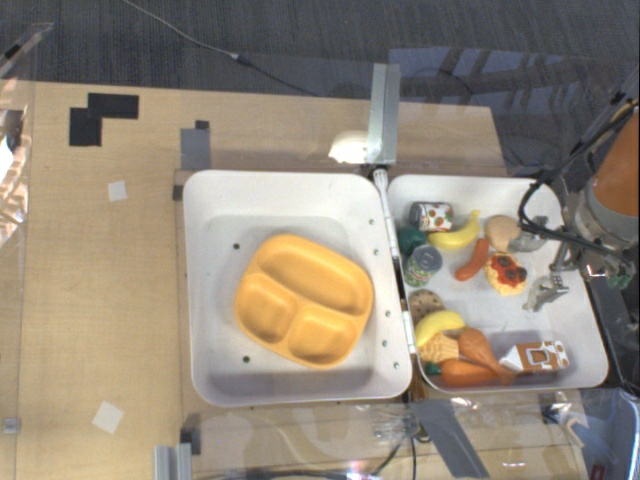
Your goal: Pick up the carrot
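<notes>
The approach step is judged to be in hand: the gripper [548,293], whose closure cannot be told, is held over the right bin [590,368], and a move toward the near-left corner, where the carrot [468,372] lies, is called for.

Two shallow white bins sit side by side on the wooden bench. The left bin [205,268] holds a yellow plastic divided tray [303,299]. The right bin [580,343] is packed with toy food: an orange carrot [468,372] in the near-left corner, two yellow bananas [455,233], a small can [432,215], a brown carton [538,357]. The metal two-finger gripper [545,293] hangs over the right side, near nothing orange.
</notes>
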### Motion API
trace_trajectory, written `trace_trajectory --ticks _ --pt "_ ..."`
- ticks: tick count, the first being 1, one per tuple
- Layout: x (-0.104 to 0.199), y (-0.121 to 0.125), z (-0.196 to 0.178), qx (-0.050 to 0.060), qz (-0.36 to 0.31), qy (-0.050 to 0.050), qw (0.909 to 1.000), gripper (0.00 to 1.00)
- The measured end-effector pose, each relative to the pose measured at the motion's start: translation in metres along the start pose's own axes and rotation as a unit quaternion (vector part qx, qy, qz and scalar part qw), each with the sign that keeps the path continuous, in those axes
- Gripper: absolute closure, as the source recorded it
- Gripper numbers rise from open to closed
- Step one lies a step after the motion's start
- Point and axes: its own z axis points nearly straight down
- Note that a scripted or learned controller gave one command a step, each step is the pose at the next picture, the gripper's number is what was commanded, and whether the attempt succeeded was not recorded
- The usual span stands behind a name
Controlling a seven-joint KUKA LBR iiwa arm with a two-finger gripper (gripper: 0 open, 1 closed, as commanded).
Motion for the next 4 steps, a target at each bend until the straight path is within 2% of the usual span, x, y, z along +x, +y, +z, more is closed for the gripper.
trace_trajectory --ticks 1,2,3,4 --pt "0.022 0.046 0.032 -0.002 0.097 0.003 0.9953 0.0" --pt "-0.01 0.013 0.044 -0.001 0.332 0.0 0.9433 0.0" --pt "-0.061 0.025 0.061 -0.003 0.454 -0.006 0.8911 0.0" --pt "-0.068 0.081 0.061 -0.002 0.563 -0.005 0.8266 0.0"
